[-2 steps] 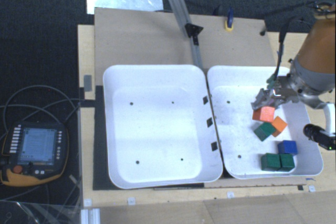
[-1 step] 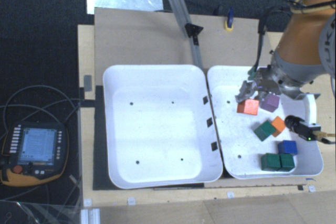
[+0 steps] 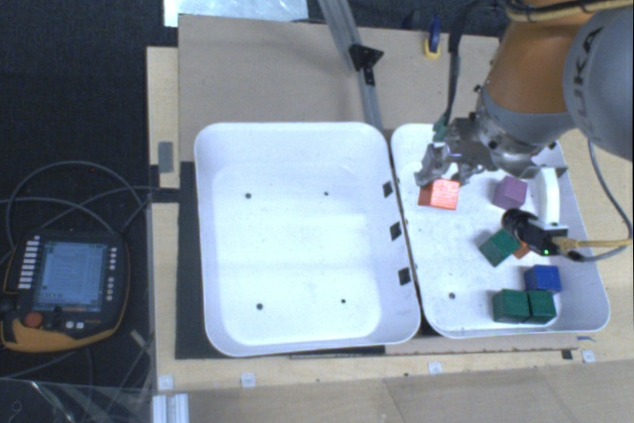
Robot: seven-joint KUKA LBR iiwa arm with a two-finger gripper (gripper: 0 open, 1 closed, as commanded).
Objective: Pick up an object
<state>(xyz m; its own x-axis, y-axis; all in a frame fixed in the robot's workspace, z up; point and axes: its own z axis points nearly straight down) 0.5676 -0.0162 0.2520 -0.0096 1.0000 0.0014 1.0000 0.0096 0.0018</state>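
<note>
The robot's hand (image 3: 443,165) hangs over the right bin (image 3: 451,253), with an orange block (image 3: 441,195) just at its near side. I cannot tell whether it is clenched. A purple block (image 3: 511,190) lies to the right.

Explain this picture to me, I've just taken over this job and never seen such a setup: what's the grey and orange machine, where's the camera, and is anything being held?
The grey machine with the orange band is a robot arm, reaching in from the view's right. The one camera is fixed above the bench and looks down at a slant. Two shallow white bins sit side by side: the left bin and the right bin. The right bin holds an orange block, a purple block, a tilted green block, a blue block and a green pair near the front. The end effector sits right at the orange block, but the view doesn't show it gripping anything.
</note>
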